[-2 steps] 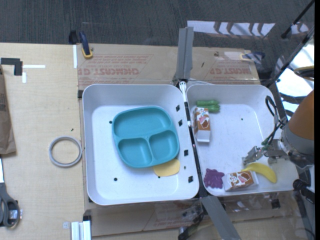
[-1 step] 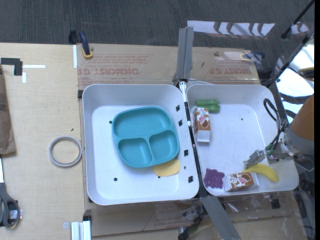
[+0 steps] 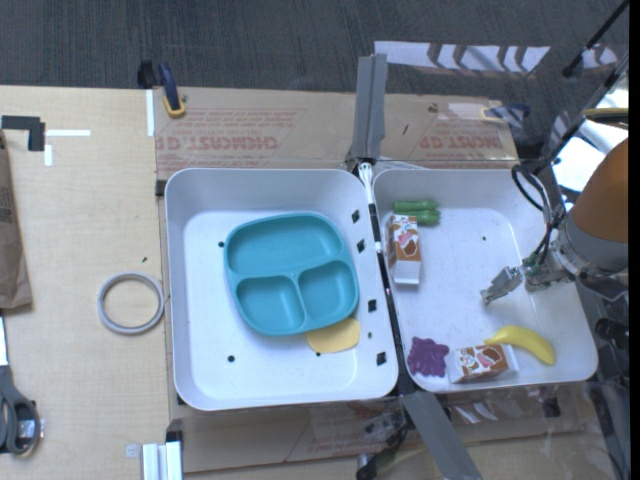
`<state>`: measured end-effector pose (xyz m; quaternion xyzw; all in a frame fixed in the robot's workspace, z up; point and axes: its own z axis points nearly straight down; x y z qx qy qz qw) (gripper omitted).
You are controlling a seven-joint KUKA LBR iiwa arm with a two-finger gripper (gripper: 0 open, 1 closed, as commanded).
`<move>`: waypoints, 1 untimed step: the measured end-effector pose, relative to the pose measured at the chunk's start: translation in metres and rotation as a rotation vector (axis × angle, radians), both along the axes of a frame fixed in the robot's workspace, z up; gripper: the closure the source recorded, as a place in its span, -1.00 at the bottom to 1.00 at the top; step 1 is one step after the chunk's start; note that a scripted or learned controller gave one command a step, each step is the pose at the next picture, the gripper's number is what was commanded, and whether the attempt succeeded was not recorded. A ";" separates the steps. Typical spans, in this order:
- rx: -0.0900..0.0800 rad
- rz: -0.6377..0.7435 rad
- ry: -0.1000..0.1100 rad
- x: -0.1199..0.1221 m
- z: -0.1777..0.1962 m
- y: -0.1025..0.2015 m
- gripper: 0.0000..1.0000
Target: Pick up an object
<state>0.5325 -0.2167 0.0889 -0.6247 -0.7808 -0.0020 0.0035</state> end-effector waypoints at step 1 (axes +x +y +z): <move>-0.007 0.242 -0.002 -0.003 0.094 -0.006 -1.00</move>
